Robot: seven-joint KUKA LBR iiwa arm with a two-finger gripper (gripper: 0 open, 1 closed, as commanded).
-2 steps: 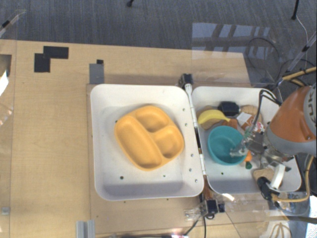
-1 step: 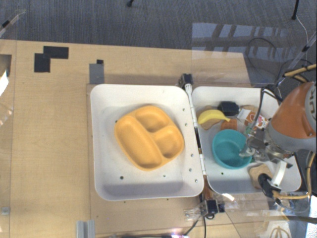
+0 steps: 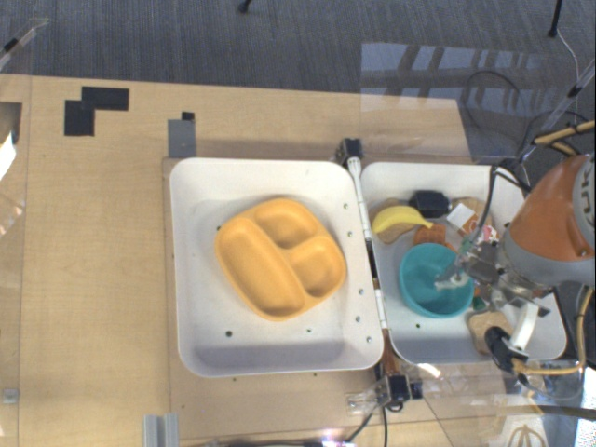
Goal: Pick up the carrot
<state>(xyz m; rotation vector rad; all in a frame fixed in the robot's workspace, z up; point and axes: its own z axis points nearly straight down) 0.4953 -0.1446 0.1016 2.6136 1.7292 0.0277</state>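
Note:
In the right bin (image 3: 402,343), a thin orange-brown piece that looks like the carrot (image 3: 471,222) lies near the back, just right of the banana (image 3: 399,219). The arm's wrist partly hides it. My gripper (image 3: 458,276) hangs low over the right rim of the teal bowl (image 3: 424,282), a little in front of the carrot. Nothing can be seen held in it.
A black object (image 3: 429,201) and a white tag (image 3: 461,215) lie at the back of the right bin. A tan item (image 3: 484,325) sits at its front right. The left bin (image 3: 200,343) holds a yellow divided tray (image 3: 279,257). The grey and orange arm (image 3: 559,222) covers the bin's right side.

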